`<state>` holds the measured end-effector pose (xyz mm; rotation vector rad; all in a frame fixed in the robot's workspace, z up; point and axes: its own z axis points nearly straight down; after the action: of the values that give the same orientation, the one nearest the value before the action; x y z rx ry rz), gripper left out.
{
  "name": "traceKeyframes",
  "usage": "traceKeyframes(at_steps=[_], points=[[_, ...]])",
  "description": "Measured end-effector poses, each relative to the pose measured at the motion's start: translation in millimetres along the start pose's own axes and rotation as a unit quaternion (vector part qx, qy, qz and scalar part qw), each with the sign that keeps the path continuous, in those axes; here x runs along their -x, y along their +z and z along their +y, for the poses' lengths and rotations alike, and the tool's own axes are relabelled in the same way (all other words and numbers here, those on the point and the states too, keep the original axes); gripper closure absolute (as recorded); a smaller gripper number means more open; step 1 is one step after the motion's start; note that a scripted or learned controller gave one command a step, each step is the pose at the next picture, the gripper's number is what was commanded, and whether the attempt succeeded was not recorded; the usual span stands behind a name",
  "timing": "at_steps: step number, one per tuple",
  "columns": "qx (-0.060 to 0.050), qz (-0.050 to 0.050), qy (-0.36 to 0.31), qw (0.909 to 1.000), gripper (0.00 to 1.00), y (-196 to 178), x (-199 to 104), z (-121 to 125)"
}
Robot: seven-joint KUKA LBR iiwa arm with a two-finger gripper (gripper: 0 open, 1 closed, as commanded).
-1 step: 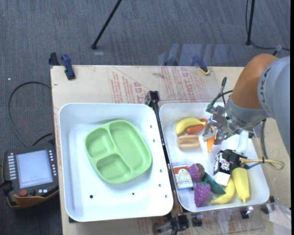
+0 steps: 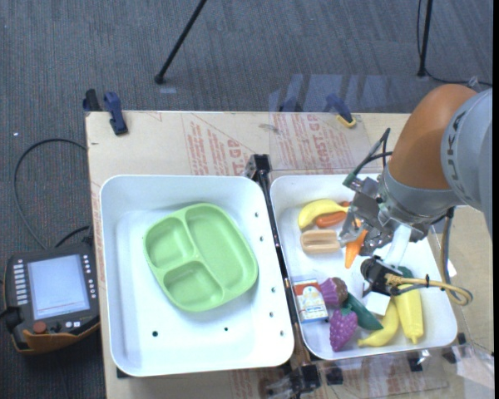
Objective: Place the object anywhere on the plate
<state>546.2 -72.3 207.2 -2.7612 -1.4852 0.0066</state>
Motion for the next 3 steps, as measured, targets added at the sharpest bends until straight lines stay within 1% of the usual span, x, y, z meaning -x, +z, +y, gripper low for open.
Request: traceKeyframes(at_steps=[1,2,3], points=[[-0.003,-0.002,0.072,0.9974,1.0,24.4,-58.9,-55.8],[0.0,-0.001,0.075,0.9972,1.0,-26.6,-122.3,-91.4],[-0.001,-0.003,0.085,0.9964,1.0,-28.5,-171.3,-142.5]])
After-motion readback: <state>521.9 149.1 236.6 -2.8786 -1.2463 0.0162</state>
